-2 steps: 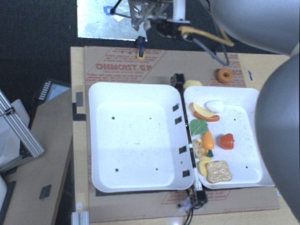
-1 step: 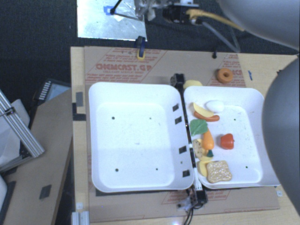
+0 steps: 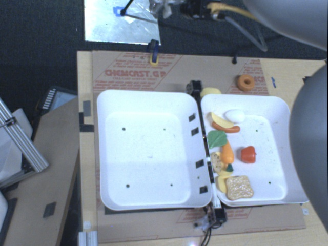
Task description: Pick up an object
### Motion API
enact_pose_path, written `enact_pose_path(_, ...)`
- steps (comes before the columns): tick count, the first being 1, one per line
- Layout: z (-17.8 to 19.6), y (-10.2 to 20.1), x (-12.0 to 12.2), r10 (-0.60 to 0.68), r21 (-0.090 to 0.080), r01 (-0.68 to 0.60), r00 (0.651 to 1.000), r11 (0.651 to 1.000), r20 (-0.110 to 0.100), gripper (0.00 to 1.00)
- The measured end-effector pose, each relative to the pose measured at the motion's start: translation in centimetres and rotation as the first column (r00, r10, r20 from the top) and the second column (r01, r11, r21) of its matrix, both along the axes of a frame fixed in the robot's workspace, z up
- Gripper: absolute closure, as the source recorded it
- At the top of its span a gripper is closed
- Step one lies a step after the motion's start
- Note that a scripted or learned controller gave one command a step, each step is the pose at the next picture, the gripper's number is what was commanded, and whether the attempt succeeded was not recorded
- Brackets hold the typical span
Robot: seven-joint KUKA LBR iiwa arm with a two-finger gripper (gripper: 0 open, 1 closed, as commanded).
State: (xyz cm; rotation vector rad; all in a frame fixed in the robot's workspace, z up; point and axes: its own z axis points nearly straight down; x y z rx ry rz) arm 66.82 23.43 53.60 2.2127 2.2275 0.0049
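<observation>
Two shallow white plastic bins sit side by side on a brown printed cardboard sheet (image 3: pixel 138 72) over a bench. Going left to right, the left bin (image 3: pixel 146 150) has a smooth, dotted floor; the right bin (image 3: pixel 266 152) holds toy foods clustered toward its nine o'clock wall: a green leaf (image 3: pixel 217 138), an orange carrot (image 3: pixel 227 152), a speckled toast slice (image 3: pixel 239 187), a white egg (image 3: pixel 235 116) and a red pepper (image 3: pixel 248 154). A ring doughnut (image 3: pixel 246 83) lies on the cardboard at the right bin's twelve o'clock. The gripper (image 3: pixel 164 1) hangs blurred at the scene's twelve o'clock above a shiny metal plate (image 3: pixel 115 17); how wide it stands cannot be told.
</observation>
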Motion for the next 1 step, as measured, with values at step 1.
enact_pose_path(1,-0.09,0.0,0.0,0.0,-0.001,0.0,1.0,1.0,-0.002,1.0)
